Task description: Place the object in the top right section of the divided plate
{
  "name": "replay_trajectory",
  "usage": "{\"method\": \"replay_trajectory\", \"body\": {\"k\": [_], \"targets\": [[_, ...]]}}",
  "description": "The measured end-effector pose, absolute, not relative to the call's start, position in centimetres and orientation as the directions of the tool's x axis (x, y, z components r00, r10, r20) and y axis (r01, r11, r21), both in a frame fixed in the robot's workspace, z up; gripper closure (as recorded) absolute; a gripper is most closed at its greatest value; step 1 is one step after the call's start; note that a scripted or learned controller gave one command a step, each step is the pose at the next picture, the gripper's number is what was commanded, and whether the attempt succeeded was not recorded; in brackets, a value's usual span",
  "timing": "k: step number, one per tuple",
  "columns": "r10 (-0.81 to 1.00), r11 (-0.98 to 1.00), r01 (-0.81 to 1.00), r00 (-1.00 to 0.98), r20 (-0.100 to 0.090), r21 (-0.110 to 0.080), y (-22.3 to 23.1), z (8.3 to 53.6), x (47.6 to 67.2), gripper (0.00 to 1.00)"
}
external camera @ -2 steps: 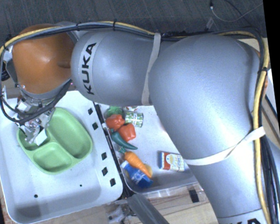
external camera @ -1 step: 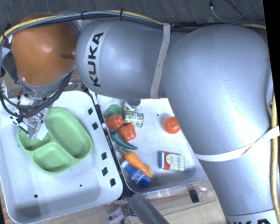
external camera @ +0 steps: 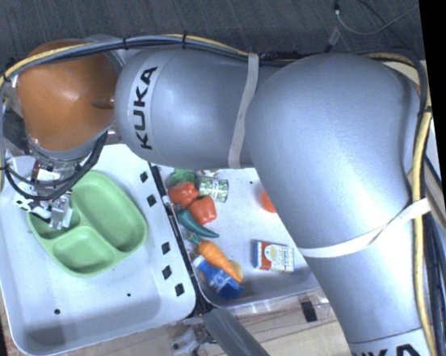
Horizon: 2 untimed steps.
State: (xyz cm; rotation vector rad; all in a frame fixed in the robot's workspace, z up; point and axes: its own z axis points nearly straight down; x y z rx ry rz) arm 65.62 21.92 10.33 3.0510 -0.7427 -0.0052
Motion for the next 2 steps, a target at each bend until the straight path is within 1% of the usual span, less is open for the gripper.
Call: {"method": "replay_trajectory", "body": {"k": [1,2], "targets": [[-0.197,-0.980,-0.197,0.980,0.001,-0.002,22.1,10.1,65.8,1.00],[-0.196,-0.981,-0.196,0.981,0.000,-0.004,22.2,11.2,65.8,1.00]]}}
